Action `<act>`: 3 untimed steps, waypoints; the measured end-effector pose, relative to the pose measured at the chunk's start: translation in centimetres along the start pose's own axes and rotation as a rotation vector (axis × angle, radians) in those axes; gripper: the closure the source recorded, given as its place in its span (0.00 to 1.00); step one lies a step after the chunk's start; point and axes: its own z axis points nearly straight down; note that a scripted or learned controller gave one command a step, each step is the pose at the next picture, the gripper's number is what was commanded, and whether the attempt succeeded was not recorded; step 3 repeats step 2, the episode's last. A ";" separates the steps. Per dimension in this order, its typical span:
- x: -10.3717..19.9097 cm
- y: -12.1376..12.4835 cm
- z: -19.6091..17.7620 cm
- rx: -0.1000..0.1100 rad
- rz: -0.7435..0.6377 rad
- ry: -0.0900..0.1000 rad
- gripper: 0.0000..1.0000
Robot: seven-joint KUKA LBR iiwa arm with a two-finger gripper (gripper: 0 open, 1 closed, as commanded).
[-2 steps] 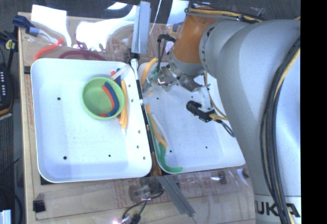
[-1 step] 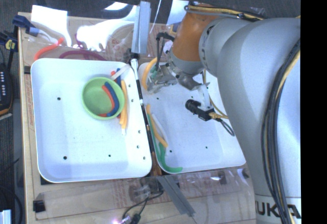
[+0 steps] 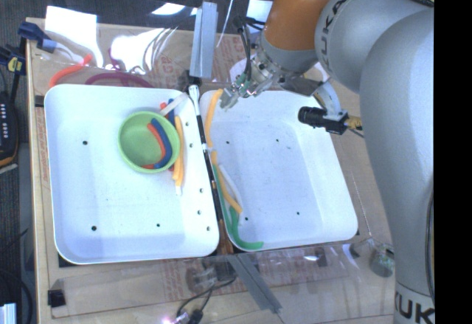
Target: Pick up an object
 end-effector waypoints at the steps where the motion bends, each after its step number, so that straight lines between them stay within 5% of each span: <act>1: -1.7 -1.0 11.7 0.000 0.214 0.001 1.00; 2: 0.9 0.5 0.8 0.001 0.337 0.001 1.00; 3: 0.9 0.5 0.8 0.001 0.337 0.001 1.00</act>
